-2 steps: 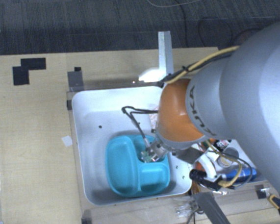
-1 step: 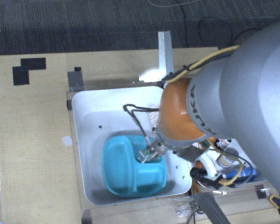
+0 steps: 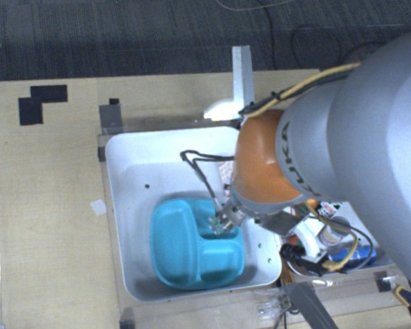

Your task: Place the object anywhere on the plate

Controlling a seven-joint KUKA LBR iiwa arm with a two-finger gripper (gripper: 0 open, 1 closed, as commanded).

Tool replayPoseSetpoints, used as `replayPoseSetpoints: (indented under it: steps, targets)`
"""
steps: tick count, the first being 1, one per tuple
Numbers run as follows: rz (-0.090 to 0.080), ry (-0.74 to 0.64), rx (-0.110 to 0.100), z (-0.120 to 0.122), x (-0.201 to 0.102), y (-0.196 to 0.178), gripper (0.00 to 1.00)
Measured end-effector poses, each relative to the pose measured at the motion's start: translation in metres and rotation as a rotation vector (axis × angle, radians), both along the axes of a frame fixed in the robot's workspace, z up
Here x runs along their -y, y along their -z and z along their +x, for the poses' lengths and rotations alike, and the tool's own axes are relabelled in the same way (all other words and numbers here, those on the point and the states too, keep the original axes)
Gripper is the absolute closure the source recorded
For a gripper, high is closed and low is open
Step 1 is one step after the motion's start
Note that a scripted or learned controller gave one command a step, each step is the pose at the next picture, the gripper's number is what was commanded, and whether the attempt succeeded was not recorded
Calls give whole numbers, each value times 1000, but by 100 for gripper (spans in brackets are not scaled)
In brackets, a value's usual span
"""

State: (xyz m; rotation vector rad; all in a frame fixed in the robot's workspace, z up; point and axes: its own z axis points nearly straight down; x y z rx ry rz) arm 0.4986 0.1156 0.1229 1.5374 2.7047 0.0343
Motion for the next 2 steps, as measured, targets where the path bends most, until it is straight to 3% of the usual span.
replayPoseSetpoints:
  steps: [1, 2]
  targets:
    - [3, 198, -13, -5, -8, 21, 100]
    - [7, 200, 2, -1, -8, 18, 0]
